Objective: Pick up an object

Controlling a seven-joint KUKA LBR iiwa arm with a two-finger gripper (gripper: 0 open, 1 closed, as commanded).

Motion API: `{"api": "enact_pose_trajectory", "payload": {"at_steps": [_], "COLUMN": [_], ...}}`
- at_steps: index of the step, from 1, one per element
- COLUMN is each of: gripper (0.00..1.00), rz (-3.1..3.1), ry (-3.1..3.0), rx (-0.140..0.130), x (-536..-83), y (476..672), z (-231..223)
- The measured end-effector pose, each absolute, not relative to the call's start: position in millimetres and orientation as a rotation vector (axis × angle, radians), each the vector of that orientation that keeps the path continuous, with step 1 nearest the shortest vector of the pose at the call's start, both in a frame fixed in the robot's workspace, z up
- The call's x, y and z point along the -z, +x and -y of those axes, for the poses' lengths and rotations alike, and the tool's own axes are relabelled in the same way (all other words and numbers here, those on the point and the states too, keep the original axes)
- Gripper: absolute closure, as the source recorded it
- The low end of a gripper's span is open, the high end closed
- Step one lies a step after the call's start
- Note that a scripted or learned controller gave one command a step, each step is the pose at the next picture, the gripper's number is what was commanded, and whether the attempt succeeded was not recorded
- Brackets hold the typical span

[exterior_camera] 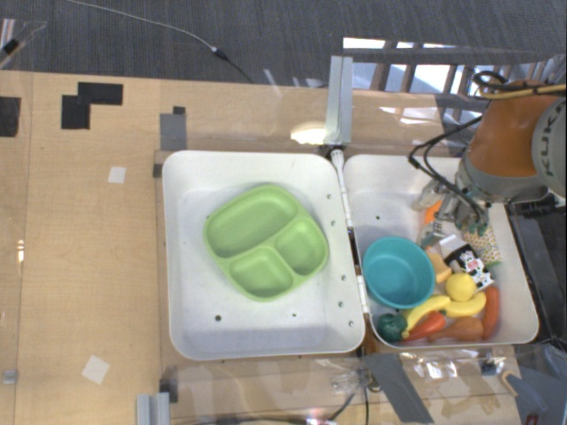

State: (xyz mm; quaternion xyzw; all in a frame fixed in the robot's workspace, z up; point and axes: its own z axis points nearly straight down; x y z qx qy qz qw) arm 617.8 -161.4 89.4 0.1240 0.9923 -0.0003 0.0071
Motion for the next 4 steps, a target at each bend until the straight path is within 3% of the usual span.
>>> {"api": "enact_pose_trajectory", "payload": {"at_steps": [1, 2, 3, 4], "gripper": [0.0, 0.0, 1.0, 1.0], "rz": [-3.06, -3.054, -3.038, -3.059], "ry": [0.657, 0.678, 0.663, 0.61], "rx": [-0.005, 0.001, 0.001, 0.001], "x": [-89, -90, -105, -92], "y": [623.4, 578.5, 584.4, 535.6], "z": [107, 148, 147, 109]}}
